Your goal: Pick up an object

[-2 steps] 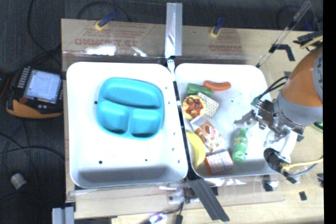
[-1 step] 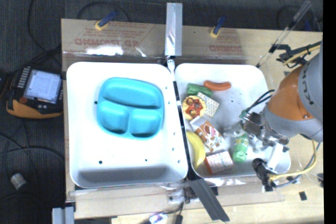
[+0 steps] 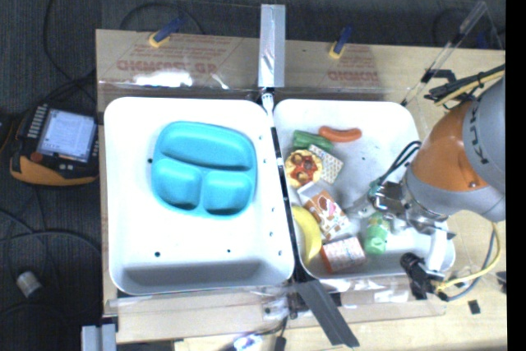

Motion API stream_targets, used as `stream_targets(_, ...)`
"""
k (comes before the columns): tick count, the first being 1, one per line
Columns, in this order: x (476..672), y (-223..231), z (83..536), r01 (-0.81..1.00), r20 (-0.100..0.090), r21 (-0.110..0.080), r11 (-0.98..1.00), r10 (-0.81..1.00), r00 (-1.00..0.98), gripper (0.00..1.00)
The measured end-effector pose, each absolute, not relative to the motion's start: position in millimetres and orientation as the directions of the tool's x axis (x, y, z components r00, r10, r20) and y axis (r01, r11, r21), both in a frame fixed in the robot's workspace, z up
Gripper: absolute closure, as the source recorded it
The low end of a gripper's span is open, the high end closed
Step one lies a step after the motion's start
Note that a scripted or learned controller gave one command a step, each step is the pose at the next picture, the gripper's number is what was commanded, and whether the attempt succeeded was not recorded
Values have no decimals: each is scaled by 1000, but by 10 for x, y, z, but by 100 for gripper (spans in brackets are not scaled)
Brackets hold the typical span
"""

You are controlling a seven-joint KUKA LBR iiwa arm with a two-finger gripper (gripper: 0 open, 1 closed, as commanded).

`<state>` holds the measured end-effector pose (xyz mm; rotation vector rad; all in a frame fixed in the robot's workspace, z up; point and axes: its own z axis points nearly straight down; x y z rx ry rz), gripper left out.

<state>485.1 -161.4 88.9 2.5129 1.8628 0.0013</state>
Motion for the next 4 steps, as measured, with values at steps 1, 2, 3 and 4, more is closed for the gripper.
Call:
stream_targets(1,4877,-1881,885,865,6,6,-502,865,502,0)
stream_targets(2,4854,-1692,889,910,-6,13,-413,910,414,0)
stream_targets(3,4848,-1686,977,910,-5,8,-413,911,413,100)
stream_targets(4,4828,-1132,2011,968,-2,-5,-252,968,252,100)
